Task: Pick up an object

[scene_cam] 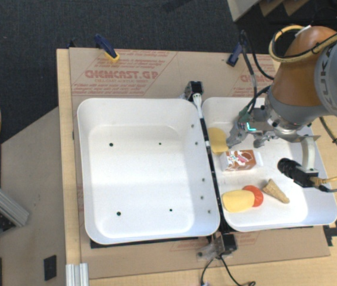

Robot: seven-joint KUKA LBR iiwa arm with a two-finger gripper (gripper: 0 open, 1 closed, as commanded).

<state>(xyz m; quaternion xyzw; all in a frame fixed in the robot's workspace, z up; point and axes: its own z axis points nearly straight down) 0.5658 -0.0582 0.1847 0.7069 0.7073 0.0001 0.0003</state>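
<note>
Jaws (244, 137) low in right bin (320, 210), opening unclear, near divider edge, left bin (91, 159) roomy

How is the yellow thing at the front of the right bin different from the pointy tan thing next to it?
The rounded yellow lemon-like piece is plump and smooth; the tan cone-shaped piece is slim and tapers to a point. The yellow piece is bigger and touches a red round piece; the cone lies just apart, to the right. Both lie in the right white bin, near its front.
</note>
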